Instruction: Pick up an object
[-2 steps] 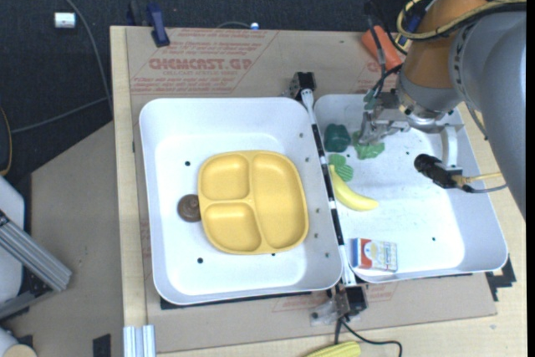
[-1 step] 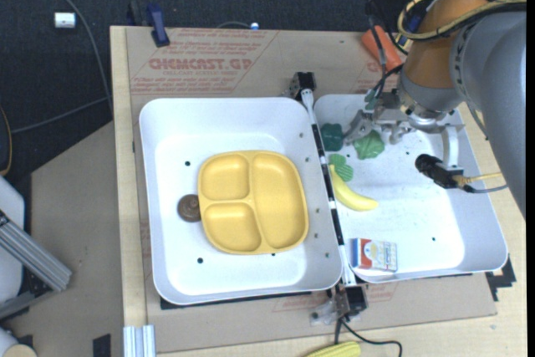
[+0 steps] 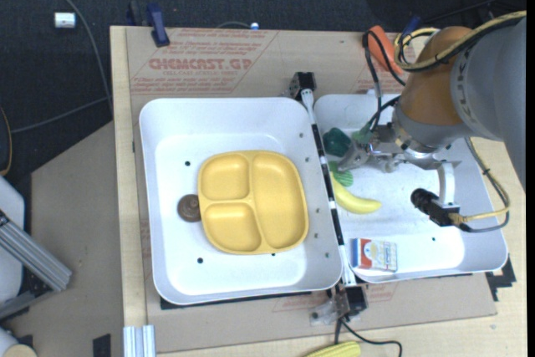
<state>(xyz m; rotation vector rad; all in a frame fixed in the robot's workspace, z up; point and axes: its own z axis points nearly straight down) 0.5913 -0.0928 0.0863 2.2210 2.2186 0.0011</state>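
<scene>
Frankly, the end effector (image 3: 351, 159) blurs beside the banana (image 3: 354, 200); its state is unclear.

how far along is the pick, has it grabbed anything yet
Done: the arm has reached into the right bin. In hand: the gripper is low beside the green object, just above the banana; no object is visibly between its fingers. Left: grasp and lift.

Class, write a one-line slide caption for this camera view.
Grey KUKA arm's gripper reaches above a yellow banana in the right white bin; a yellow divided plate fills the left.
</scene>
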